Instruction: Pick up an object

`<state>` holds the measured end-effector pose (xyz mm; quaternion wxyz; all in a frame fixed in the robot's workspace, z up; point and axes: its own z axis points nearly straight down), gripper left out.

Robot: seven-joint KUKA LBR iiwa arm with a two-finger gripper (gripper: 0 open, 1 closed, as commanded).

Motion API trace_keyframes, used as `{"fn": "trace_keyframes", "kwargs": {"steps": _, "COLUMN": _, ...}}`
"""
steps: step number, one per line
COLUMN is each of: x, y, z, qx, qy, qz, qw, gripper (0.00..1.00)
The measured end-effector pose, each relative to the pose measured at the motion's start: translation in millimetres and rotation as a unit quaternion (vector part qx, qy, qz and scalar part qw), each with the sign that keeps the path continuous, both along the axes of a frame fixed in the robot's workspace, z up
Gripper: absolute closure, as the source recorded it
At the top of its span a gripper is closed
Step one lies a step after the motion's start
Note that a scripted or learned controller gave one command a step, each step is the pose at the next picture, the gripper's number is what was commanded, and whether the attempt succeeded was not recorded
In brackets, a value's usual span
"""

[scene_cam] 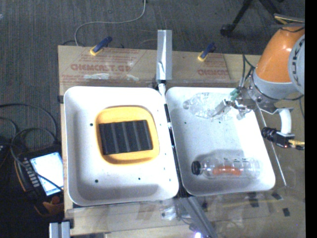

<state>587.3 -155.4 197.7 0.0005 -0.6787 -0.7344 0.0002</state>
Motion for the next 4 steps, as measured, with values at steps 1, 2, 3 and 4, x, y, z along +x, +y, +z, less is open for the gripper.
{"fn": "trace_keyframes", "kwargs": {"steps": 1, "x": -70.8, "y": -23.6, "z": -17.3, "qx": -0.0004, "qy": 0.0, "qz": 0.044, "qw": 0.999, "gripper": 0.0}}
{"fn": "trace_keyframes", "kwargs": {"steps": 2, "x": -99.3, "y": -46.6, "z": -106.4, "qx": -0.0021, "qy": -0.007, "qz": 0.039, "qw": 0.9992, "gripper": 0.0}}
{"fn": "trace_keyframes", "kwargs": {"steps": 3, "x": -96.7, "y": -45.6, "z": -95.2, "qx": -0.0018, "qy": -0.009, "qz": 0.039, "qw": 0.9992, "gripper": 1.0}}
{"fn": "trace_keyframes", "kwargs": {"steps": 4, "x": -96.8, "y": -45.6, "z": -95.2, "qx": -0.0017, "qy": -0.009, "qz": 0.039, "qw": 0.9992, "gripper": 0.0}}
